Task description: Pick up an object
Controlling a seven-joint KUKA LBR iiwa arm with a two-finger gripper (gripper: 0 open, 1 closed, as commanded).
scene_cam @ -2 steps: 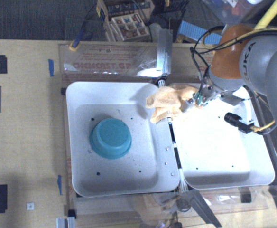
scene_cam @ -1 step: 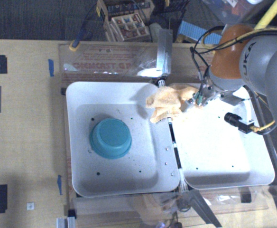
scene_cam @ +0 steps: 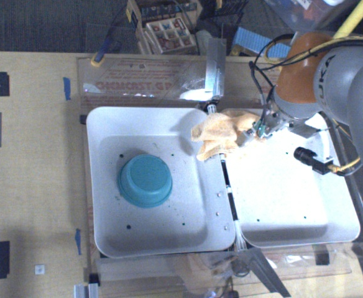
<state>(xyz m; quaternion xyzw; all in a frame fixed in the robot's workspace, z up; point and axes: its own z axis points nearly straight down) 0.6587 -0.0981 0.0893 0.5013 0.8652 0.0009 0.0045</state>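
Pale wooden bench [scene_cam: 32, 166] under two shallow white bins set side by side, dark markings along its left edge; clutter of boxes and cables beyond the far edge.

Left bin [scene_cam: 101, 228] with a teal bowl [scene_cam: 145, 180] upside down, left of centre, well apart from every wall; open floor all round it, widest toward the near and right sides. Right bin [scene_cam: 293, 216] with a broad bare floor from the middle to the near rim; narrow dark divider [scene_cam: 228, 185] between the two bins.

Yellow cloth [scene_cam: 219, 135] crumpled and bunched, soft folds, pale tan-yellow; draped across the divider at the far end, mostly over the far right corner of the left bin, one end reaching into the right bin; close to the far rims, little room behind it.

Jaws [scene_cam: 260, 129] at the cloth's right end, touching or just above it; cannot tell whether parted or closed, or whether any cloth sits between them. Grey arm [scene_cam: 349, 79] with orange band [scene_cam: 303, 73] entering from the right, over the right bin's far corner.
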